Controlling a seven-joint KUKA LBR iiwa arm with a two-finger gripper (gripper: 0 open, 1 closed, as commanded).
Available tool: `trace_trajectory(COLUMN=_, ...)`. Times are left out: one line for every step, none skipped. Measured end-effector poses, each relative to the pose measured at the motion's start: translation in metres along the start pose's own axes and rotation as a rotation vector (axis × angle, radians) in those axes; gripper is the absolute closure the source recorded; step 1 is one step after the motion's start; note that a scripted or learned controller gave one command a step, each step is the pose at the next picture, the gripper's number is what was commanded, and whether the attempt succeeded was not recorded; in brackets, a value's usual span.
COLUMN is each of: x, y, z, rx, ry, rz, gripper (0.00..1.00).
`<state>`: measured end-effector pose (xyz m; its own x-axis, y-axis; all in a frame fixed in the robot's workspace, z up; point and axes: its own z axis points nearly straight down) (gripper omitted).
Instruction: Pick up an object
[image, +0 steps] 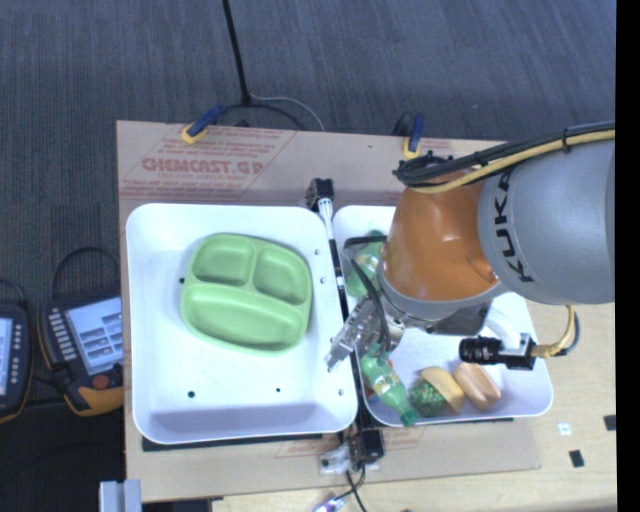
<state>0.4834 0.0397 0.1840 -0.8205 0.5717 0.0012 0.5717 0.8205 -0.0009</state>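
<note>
White bins, two — pick not yet made.
Gripper (362, 338) low over the right bin's (530, 400) left edge, just above a green bottle (388, 388); finger state cannot be told, nothing visibly held. Bread rolls (460, 387) beside the bottle; green tray (247, 290) in the left bin (160, 400). Grasp and lift remain.

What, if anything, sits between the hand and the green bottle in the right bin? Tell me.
Nothing visible does. The hand sits at the right bin's left wall, right above the green bottle, with no other item between them. The bread-like pieces lie to the bottle's right, off that path.
</note>
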Motion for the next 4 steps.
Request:
trace_trajectory(x=0.000, y=0.000, z=0.000, rx=0.000, ry=0.000, rz=0.000, gripper=0.00)
trace_trajectory(x=0.000, y=0.000, z=0.000, rx=0.000, ry=0.000, rz=0.000, gripper=0.00)
trace_trajectory(x=-0.053, y=-0.076, z=0.000, rx=0.000, ry=-0.002, rz=-0.010, gripper=0.00)
trace_trajectory(x=-0.079, y=-0.011, z=0.000, rx=-0.001, ry=-0.002, rz=-0.146, gripper=0.00)
